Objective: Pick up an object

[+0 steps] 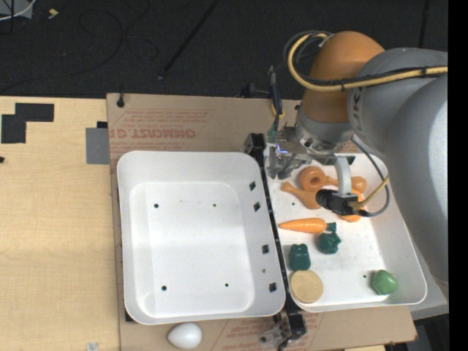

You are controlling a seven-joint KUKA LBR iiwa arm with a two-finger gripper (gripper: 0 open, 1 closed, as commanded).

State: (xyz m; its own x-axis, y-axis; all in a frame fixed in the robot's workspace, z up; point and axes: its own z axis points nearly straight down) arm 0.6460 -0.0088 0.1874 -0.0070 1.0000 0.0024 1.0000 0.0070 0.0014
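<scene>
Hand (280,159) is down at the far-left corner of the right bin (398,251), against the divider between the bins; can't tell whether it's open or closed, too much dark hardware bunched up there. Nothing visibly held. Looks like the reach/descend step of a pick, grasp not yet made (my read, not a sure thing).

Closest candidate: the orange duck-like toy (313,180), just beside the hand toward the right. A second orange piece (356,186) sits past it, partly behind a black cable fitting. Nearer the camera: carrot (303,226), lying flat, then two dark green bits (329,241) and (298,255), a tan disc (306,286) by the near-left corner, a green ball (383,282) off near-right.

Next move probably calls for shifting right over the toy and coming down square on it; the bin wall is tight on one side.

Arm (395,86) comes in from the right, bent over steeply, orange band (344,57) above the wrist, wrist pointing down. Left bin (131,232) has no toys in it. White egg (184,336) lies out on the counter (51,232), just in front of the left bin.
</scene>
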